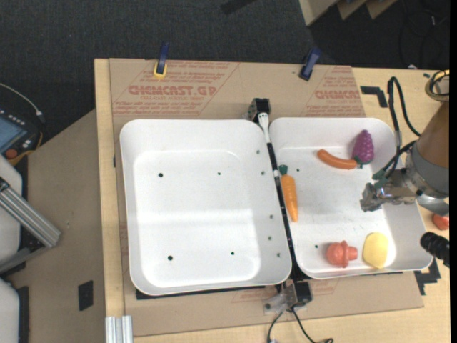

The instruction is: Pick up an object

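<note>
Whether the jaws are spread or pressed together cannot be told; the gripper sits low over the right bin, by its right wall. In that bin, a carrot lies along the left wall, a sausage and purple grapes lie toward the far wall, and a red toy and lemon near the front wall.

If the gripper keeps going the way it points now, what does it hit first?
The gripper points left across the right bin. Probably bare bin floor first, then the carrot at the divider; depth is unclear.
</note>
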Controlling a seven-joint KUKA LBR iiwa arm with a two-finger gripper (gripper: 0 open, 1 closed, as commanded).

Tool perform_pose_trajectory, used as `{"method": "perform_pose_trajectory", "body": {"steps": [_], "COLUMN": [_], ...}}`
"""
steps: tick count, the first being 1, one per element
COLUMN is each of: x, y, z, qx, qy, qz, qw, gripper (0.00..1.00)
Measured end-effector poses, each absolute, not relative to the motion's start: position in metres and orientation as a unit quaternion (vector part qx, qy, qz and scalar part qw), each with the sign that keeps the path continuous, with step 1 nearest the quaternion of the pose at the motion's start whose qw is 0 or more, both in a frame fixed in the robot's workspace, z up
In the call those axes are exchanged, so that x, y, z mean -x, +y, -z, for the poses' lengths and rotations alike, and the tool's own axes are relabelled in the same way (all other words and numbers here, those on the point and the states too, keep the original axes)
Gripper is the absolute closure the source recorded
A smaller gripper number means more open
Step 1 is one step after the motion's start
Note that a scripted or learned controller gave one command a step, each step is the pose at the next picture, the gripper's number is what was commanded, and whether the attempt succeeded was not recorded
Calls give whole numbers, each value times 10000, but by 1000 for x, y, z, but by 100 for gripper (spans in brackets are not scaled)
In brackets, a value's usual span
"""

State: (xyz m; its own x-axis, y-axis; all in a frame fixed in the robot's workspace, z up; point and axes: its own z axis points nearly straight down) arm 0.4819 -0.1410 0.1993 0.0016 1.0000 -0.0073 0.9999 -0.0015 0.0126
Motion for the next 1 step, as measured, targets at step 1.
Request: {"method": "perform_pose_trajectory", "body": {"steps": [1], "x": [-483], "y": [-141], "z": [-209], "qx": [-7076], "qy": [7066], "qz": [-22], "qw": [88], "gripper": [100]}}
